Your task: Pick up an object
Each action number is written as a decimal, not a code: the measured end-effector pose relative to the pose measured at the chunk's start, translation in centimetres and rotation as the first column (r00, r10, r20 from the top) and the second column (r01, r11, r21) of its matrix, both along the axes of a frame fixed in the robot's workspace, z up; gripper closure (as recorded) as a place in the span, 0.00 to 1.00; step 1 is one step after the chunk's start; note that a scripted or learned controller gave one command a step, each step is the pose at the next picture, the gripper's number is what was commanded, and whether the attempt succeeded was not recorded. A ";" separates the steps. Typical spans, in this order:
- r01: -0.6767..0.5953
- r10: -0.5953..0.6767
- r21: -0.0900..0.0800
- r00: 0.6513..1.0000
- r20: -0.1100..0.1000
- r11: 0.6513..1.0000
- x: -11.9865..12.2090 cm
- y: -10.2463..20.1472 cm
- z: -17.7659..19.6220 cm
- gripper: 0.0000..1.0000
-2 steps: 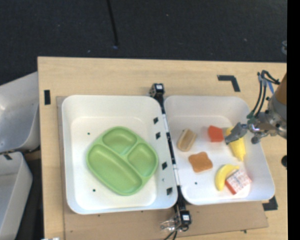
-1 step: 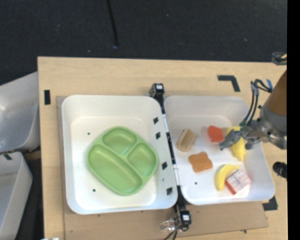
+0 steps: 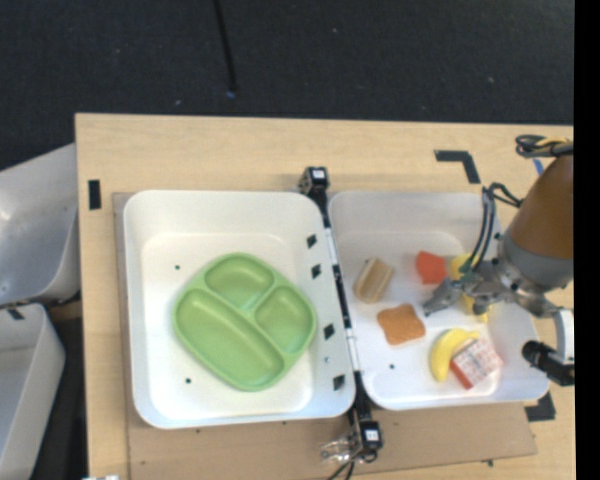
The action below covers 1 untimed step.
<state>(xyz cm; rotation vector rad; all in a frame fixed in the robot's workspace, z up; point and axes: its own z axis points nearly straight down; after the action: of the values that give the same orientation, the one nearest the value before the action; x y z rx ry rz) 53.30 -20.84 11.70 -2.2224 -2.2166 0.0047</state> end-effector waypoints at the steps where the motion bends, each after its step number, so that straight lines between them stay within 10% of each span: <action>1: 0.003 -0.003 -0.001 1.000 0.008 1.000 0.2 -0.1 1.5 1.00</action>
<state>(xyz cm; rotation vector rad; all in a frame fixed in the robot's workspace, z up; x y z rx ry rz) 53.49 -20.94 13.17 -2.2302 -2.2181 -0.0024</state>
